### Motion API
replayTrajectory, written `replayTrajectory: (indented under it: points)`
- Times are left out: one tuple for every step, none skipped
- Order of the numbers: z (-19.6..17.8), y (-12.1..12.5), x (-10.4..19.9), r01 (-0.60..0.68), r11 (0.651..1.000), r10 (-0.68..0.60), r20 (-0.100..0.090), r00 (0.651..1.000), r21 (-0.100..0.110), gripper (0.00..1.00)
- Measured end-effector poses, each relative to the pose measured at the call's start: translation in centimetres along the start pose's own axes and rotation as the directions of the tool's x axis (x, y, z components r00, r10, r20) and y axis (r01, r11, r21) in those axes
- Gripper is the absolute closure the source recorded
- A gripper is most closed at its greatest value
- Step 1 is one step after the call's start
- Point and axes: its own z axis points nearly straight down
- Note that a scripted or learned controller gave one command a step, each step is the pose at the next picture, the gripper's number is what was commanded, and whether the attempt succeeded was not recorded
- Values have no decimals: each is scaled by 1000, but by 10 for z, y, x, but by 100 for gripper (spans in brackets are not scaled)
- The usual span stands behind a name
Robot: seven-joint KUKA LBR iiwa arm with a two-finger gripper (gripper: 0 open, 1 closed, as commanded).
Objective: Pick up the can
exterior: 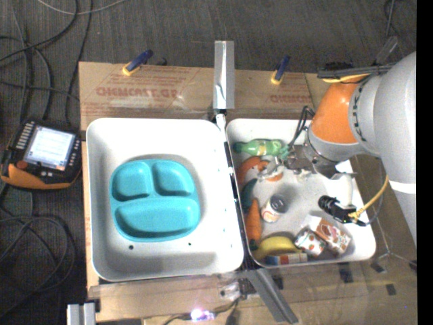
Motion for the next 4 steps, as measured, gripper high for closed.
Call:
replayTrajectory:
  points:
    - [-4, -56, 1, 263, 965, -263, -6, 965, 7, 0]
    - [-13, -55, 1, 262, 965, -262, -3, 965, 5, 100]
    - [-160, -35, 36, 96, 995, -96, -3, 995, 12, 100]
    - [-160, -36, 36, 95, 995, -95, -2, 995, 13, 0]
